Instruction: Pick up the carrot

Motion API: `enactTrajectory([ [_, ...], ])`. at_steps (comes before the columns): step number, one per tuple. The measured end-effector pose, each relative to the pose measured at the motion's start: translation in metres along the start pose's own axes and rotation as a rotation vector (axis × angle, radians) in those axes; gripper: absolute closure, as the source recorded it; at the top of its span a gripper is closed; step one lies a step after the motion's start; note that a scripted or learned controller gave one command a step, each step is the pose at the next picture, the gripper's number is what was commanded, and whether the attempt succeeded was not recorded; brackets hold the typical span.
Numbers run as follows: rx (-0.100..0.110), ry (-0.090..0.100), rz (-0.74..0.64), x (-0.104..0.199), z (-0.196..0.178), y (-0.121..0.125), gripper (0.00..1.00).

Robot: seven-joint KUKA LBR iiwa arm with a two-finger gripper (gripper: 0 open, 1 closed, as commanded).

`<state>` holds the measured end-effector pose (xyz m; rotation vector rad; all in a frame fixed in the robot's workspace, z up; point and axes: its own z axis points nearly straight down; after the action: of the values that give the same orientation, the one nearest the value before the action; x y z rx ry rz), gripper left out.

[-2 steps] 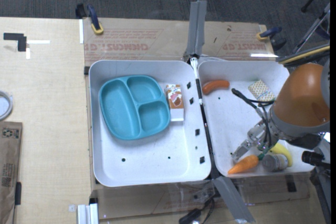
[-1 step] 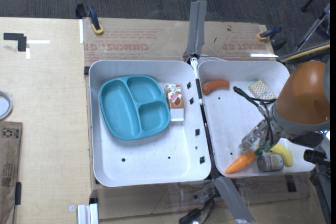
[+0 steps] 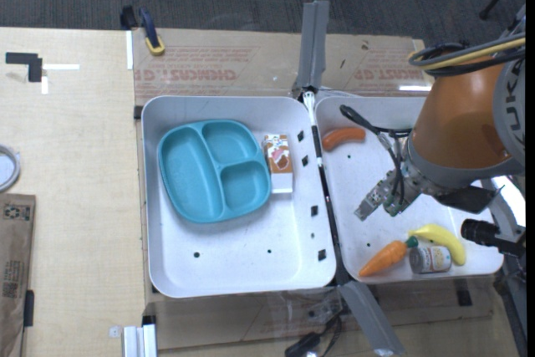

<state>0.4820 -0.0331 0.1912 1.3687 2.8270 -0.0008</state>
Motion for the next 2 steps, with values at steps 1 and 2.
enactTrajectory([
  [1, 0.000, 0.000, 0.000, 0.000, 0.000, 0.000, 0.00],
  [2, 0.000, 0.001, -0.077, -0.082, 0.100, -0.071, 0.00],
])
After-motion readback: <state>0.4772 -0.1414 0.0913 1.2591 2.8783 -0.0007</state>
